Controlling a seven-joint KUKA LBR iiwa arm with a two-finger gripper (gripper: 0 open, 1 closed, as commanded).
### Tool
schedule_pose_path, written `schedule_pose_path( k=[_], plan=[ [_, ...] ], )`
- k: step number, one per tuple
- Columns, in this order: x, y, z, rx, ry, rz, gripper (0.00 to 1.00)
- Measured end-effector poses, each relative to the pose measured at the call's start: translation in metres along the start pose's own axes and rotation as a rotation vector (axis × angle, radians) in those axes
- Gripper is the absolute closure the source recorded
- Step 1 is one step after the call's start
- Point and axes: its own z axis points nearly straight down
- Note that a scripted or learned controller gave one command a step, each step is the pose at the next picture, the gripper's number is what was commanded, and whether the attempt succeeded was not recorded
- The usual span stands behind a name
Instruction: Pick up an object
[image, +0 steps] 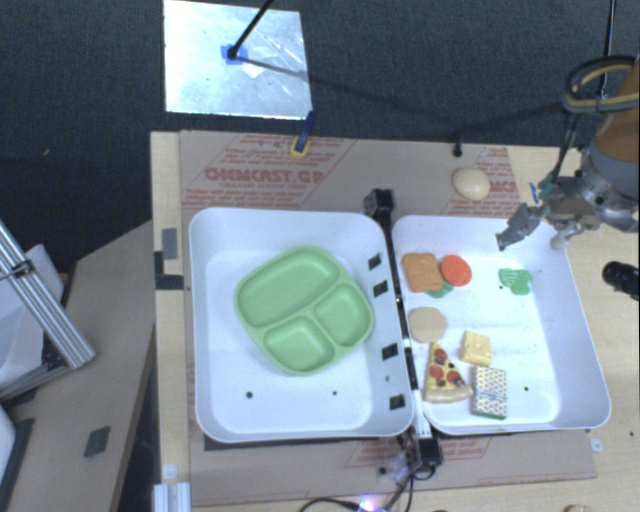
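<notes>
The right bin (560, 350) holds several toy foods: an orange toast piece (421, 271), a red tomato slice (456, 270), a green leafy piece (516, 281), a tan round cookie (428, 323), a pizza slice (444, 374), a yellow cheese block (476, 348) and a patterned cracker (489, 391). My gripper (538, 229) hovers above the bin's far right corner, up and to the right of the green piece. Its two fingers are spread, with nothing between them.
The left bin (215, 400) holds a green divided plate (304, 309). A beige egg-shaped object (471, 183) lies on the cardboard beyond the right bin. A black divider with clips (392, 300) runs between the bins. A foil sheet (238, 60) lies at the far back.
</notes>
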Motion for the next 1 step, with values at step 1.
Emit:
schedule_pose_path(
  k=[1],
  plan=[
    [0.0004,0.0020,-0.0074,-0.012,-0.002,-0.002,0.00]
  ],
)
